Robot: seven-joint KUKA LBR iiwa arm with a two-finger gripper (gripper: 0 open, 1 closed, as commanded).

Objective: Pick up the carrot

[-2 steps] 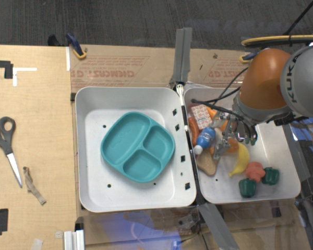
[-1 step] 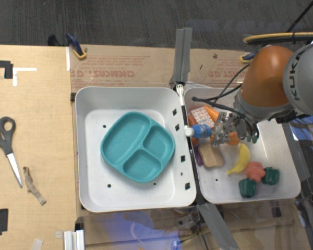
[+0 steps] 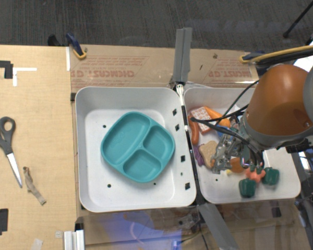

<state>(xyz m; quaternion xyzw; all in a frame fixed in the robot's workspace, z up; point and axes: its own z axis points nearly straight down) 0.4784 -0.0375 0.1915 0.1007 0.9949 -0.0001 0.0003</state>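
I take the carrot (image 3: 217, 113) to be the orange tapered piece lying just right of the red-and-white packet (image 3: 200, 113), seemingly touching it, with cables from my arm crossing its thicker end. It sits in the right bin (image 3: 281, 191). My gripper (image 3: 223, 158) hangs over the clutter nearer the camera than the packet and a little right of it. It is not over the carrot, and I cannot tell whether it is open or closed; nothing is visibly held in it.

The carrot looks like a toy of smooth moulded plastic, so I expect it to be light, stiff and somewhat slippery. It should not crush, but its rounded, tapering body could squirt out of a pinch near the tip. I would take it across the thick middle, square to its long axis, clear of the packet's edge.

Nearer the camera than the packet lie a glossy reddish sausage (image 3: 194, 132), a flat, matt bread slice (image 3: 208, 150) and a small purple piece (image 3: 200, 155). Farther right of the packet, by the bin's near wall, are two rounded green pieces (image 3: 248, 188) flanking a coral lump (image 3: 256, 175). Well left of the packet, the other bin holds a smooth teal divided plate (image 3: 138, 147) with three shallow compartments.
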